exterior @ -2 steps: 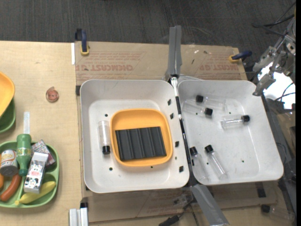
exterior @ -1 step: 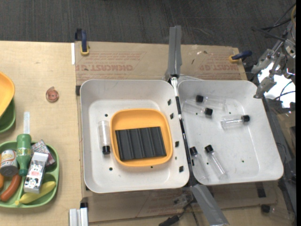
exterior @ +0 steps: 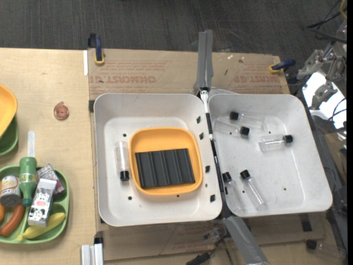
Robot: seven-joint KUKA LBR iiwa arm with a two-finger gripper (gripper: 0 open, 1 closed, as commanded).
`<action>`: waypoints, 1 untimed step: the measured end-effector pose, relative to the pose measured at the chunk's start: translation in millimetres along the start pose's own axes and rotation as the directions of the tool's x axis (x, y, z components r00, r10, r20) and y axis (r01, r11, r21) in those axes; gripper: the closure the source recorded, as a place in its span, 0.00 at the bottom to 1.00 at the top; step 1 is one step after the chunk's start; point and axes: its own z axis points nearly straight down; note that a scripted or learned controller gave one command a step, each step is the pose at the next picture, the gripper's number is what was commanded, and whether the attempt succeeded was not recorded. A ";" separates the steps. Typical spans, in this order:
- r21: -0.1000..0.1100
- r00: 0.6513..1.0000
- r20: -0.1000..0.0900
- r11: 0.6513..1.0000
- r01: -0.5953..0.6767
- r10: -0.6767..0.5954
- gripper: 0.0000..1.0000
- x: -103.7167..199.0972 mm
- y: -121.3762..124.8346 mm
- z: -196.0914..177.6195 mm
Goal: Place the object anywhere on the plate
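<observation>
You are looking at a bench point(exterior: 44, 81) with two white bins, and everything below is placed from the plate.

The left bin point(exterior: 107, 203) holds the plate point(exterior: 165, 138), orange with rounded corners, sitting in the middle of that bin's floor. A black ridged pad point(exterior: 165, 167) covers most of the plate's inside. The right bin point(exterior: 309, 192) sits just right of the plate's bin, and their rims meet along the middle.

Well left of the plate, on the bare bench, a green tray point(exterior: 62, 217) holds toy food and a small green bottle point(exterior: 27, 178). Farther left and farther back than the plate, an orange bowl point(exterior: 5, 112) is cut off by the edge of the view.

The vial point(exterior: 121, 158), your task's thing, lies flat on the left bin's floor just beside the plate's left edge, running along it. Its black cap points to the near side. It is off the plate, and you cannot tell whether it touches the rim.

Right of the plate, in the right bin, several spare vials point(exterior: 274, 142) lie scattered well apart from it.

A small pink disc point(exterior: 62, 111) lies on the bench left of the plate and farther back.

As for the gripper, you cannot tell its state, nor how the vial lies relative to it
</observation>
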 end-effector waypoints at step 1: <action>-0.001 0.942 0.001 0.942 0.337 -0.337 0.00 -7.3 -0.1 -2.7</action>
